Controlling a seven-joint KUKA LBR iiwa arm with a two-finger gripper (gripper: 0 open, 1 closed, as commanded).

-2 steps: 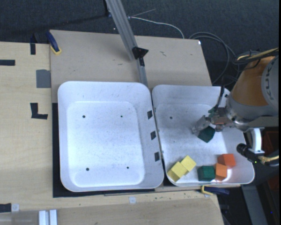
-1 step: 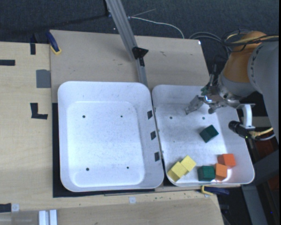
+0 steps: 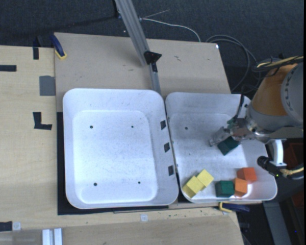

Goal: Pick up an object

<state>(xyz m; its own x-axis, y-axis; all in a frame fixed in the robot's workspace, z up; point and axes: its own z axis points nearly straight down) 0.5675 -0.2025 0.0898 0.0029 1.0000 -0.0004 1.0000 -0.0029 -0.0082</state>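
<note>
A: Progress on the pick?
B: End effector (image 3: 225, 139) low in the right bin (image 3: 204, 102), pinching a dark green block (image 3: 228, 147) — apparently just off the floor, lift not confirmed.
A: Remaining?
B: Raising clear. Yellow blocks (image 3: 199, 182), green cube (image 3: 225, 188), orange blocks (image 3: 243, 180) along the bin's near edge, untouched. Left bin (image 3: 112, 97) alongside.

Two bins side by side on worktop (image 3: 194, 60). Left bin (image 3: 71, 152) beside right bin (image 3: 194, 103). In right bin: pincer (image 3: 225, 138) mid-bin, one block (image 3: 227, 146) touching it; four blocks (image 3: 222, 182) clustered along near wall. Pole (image 3: 135, 27) slants behind bins.
</note>
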